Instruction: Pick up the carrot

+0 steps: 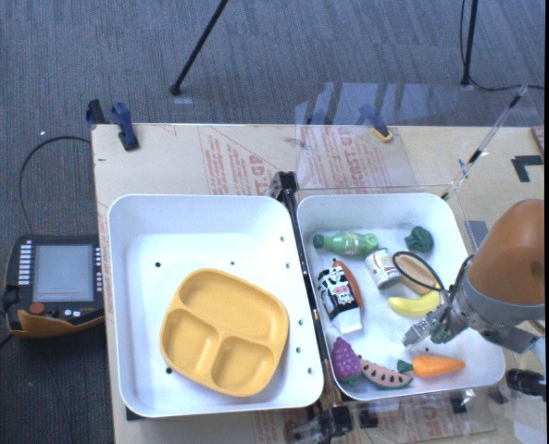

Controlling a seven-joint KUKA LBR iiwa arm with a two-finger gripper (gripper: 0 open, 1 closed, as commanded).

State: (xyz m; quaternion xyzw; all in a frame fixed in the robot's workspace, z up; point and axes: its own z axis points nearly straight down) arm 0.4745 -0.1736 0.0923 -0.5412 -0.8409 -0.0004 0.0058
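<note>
Carrot (436, 365) lies flat in the right bin's (459, 213) near corner, just beside the watermelon slice (383, 375). Gripper (429, 331) hovers just above it, not holding anything; finger spread I cannot tell. Looks a light, rigid, smooth toy, likely best pinched across its thick orange middle.

The orange plastic carrot (436, 366) lies near the right white bin's front wall (422, 392), with a watermelon slice (385, 375) just to its left and a yellow banana (413, 304) beyond it. Bare bin floor lies open between carrot and banana.
</note>
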